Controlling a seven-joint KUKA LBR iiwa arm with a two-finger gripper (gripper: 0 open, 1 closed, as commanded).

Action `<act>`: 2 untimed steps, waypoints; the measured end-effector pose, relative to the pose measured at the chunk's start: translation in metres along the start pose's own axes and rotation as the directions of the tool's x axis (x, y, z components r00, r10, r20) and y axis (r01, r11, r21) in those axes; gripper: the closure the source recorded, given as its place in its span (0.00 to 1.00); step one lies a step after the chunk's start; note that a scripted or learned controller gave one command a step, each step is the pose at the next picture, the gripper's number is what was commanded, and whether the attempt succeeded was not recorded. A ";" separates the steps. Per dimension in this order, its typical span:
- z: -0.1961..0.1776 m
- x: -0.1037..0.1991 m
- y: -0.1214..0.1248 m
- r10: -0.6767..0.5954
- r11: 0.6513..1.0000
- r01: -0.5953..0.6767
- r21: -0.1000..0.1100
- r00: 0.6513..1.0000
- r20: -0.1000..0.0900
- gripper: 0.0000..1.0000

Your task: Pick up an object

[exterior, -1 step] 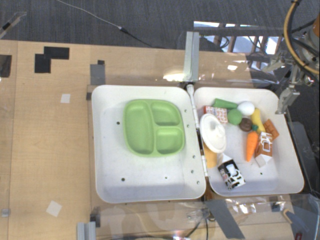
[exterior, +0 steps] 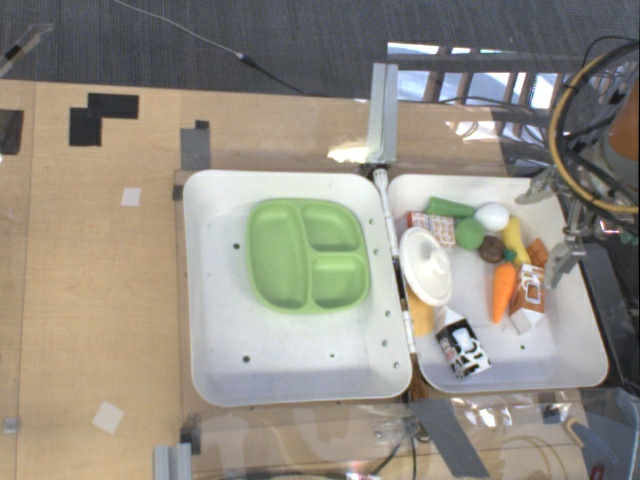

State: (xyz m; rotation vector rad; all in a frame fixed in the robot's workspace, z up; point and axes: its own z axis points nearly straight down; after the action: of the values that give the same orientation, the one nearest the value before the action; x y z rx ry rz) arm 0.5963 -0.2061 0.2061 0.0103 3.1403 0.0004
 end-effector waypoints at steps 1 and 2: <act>0.089 -0.005 0.000 0.006 1.000 -0.006 0.005 1.000 0.017 0.00; 0.120 0.055 0.057 -0.166 0.986 0.166 0.002 0.986 0.007 0.00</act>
State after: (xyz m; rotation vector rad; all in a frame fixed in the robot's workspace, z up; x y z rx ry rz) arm 0.5420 -0.1484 0.0863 -0.2508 3.1228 -0.0020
